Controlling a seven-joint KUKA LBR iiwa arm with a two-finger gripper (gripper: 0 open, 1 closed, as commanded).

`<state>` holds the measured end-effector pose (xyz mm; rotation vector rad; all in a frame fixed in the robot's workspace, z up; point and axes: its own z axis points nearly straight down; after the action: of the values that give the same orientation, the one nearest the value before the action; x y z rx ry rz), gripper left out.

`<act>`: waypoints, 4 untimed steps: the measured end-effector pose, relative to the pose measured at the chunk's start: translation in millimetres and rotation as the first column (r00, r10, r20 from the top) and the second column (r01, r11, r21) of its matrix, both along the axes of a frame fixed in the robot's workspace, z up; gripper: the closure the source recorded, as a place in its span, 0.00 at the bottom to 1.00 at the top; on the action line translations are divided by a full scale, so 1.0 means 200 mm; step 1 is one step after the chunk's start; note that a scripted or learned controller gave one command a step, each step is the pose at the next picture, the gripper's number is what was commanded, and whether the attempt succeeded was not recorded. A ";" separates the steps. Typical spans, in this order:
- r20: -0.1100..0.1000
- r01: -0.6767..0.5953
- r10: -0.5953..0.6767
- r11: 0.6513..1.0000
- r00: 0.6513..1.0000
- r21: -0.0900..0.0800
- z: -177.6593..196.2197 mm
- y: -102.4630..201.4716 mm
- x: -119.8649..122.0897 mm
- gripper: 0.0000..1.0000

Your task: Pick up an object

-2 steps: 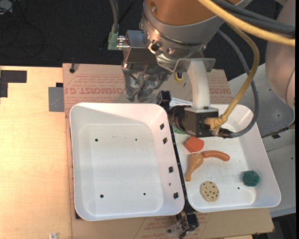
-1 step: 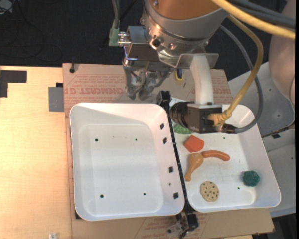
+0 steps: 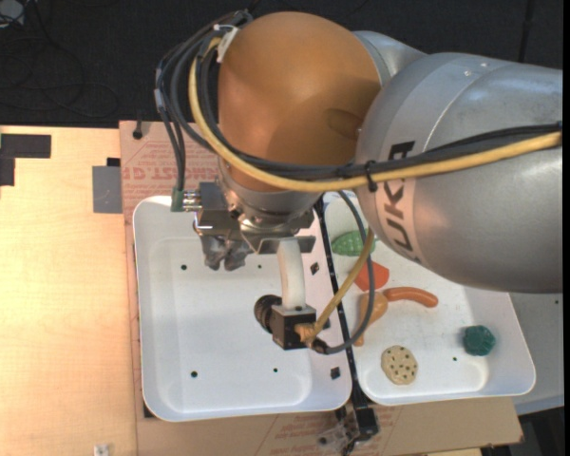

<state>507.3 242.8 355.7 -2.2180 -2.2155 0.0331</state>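
Gripper (image 3: pixel 222 251) hangs low over the left bin (image 3: pixel 199 350), centre-left of the frame, well apart from every object. Whether it is clenched or released I cannot tell. The pickable things lie in the right bin (image 3: pixel 446 373): cookie (image 3: pixel 398 364), ball (image 3: pixel 477 340), orange curl (image 3: pixel 413 297), green piece (image 3: pixel 345 245). Reaching any of them probably means crossing to that side.

Light is coming from above, fairly even. Left bin (image 3: pixel 171 350) is blowing out to near-flat white. The wooden bench (image 3: pixel 57 302) on the left is glowing warm and washing out. Far background is sitting almost black. Orange band (image 3: pixel 294 84) and grey arm shell (image 3: pixel 475 160) are taking broad soft highlights and reading slightly soft. Gripper (image 3: pixel 225 253) is casting only a faint, diffuse shadow on the bin floor.
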 end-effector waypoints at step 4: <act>0.001 -0.002 0.002 1.000 1.000 0.001 0.13 0.00 -0.17 1.00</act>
<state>473.5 243.4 381.3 -2.2164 -2.2173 0.0316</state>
